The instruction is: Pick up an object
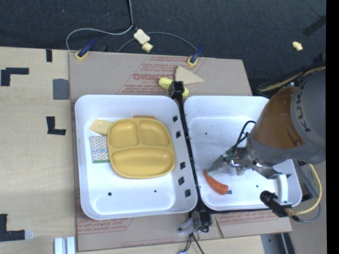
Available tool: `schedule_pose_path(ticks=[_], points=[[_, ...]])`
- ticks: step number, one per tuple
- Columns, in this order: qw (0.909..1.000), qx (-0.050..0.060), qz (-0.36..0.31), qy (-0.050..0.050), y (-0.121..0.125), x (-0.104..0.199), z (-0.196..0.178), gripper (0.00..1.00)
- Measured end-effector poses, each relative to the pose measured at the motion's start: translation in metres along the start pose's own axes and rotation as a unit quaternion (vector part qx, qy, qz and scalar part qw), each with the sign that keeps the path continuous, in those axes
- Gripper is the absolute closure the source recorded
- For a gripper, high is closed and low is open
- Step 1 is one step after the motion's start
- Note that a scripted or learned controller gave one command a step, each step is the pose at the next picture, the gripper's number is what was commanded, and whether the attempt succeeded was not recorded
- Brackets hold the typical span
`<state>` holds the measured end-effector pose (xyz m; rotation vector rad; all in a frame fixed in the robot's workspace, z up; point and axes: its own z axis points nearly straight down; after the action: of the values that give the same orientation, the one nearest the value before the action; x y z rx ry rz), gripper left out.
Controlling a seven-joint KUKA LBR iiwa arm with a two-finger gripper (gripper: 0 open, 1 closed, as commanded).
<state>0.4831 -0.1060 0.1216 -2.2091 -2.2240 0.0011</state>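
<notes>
**Robot arm reaching into the right bin beside a small orange object**

Two shallow white bins sit side by side on a sheet of cardboard (153,70) that lies on the surface (32,142). A black divider strip (185,147) runs between them, and it serves as the landmark here.

Left of the divider, the left bin (87,194) holds a yellow sectioned plate (141,147) with three compartments. Tucked against the plate's far side from the divider are a pale yellow wedge (99,126) and a small patterned card (98,149), the card just below the wedge.

Right of the divider, the right bin (212,110) holds a small orange object (216,183), elongated and slightly curved, lying on the bin floor near the divider and toward the bin's front edge.

The grey arm with its orange band (278,126) comes in from the far right, well away from the divider. Its end effector (221,164) points toward the divider and sits just above the orange object, very close to it. Whether they touch is unclear. The fingers are too small and blurred to tell whether they are apart or together, and nothing can be seen between them.

Beyond the top end of the divider, a yellow clamp (169,83) and a tan triangular scrap (188,75) rest on the cardboard.
</notes>
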Motion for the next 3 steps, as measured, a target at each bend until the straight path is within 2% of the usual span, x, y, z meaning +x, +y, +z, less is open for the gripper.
schedule_pose_path(ticks=[1, 2, 3], points=[[1.0000, -0.003, 0.004, -0.004, 0.000, 0.007, 0.037, 0.00], [1.0000, -0.007, 0.005, -0.004, 0.005, -0.044, -0.066, 0.00], [1.0000, 0.000, 0.001, -0.001, 0.015, 0.013, -0.011, 0.00]])
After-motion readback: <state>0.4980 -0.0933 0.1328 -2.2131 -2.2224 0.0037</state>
